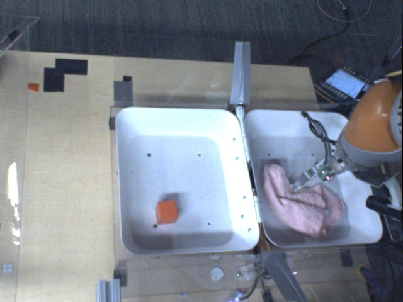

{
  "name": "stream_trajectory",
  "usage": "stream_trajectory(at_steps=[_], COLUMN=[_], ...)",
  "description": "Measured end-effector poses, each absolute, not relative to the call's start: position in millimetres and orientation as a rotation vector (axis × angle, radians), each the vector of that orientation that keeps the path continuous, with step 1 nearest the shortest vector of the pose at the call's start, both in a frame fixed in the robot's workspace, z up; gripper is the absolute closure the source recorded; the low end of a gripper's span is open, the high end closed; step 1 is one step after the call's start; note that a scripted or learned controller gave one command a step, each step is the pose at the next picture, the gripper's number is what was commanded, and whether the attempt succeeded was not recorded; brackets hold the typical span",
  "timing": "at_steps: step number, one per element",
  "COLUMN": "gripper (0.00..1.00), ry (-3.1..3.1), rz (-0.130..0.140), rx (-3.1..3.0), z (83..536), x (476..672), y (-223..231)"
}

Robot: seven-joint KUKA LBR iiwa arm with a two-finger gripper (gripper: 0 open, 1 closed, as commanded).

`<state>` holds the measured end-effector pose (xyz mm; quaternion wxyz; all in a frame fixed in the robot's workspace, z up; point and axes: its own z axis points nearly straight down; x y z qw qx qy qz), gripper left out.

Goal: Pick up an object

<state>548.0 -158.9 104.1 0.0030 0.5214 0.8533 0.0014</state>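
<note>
Far left of the gripper: small orange block [167, 212] in the left bin [126, 168], sitting alone near the front. Right bin [277, 124]: pink cloth [302, 203], crumpled into a soft lumpy heap (folds bunched, one lobe stretching left). Gripper [308, 179] is down at the cloth's upper edge, directly over a raised fold. Fingers too small and blurred, can't tell opening or whether cloth is pinched.
</note>
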Motion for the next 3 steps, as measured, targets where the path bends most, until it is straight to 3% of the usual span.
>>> stream_trajectory(at_steps=[1, 2, 3], gripper=[0.00, 0.00, 0.00], ry=[2.736, 2.758, 2.649], rz=[0.011, 0.005, 0.007], rx=[1.514, 1.487, 1.672], z=[91, 98, 95], x=[582.1, 550.5, 531.4], y=[-107, -130, -145])
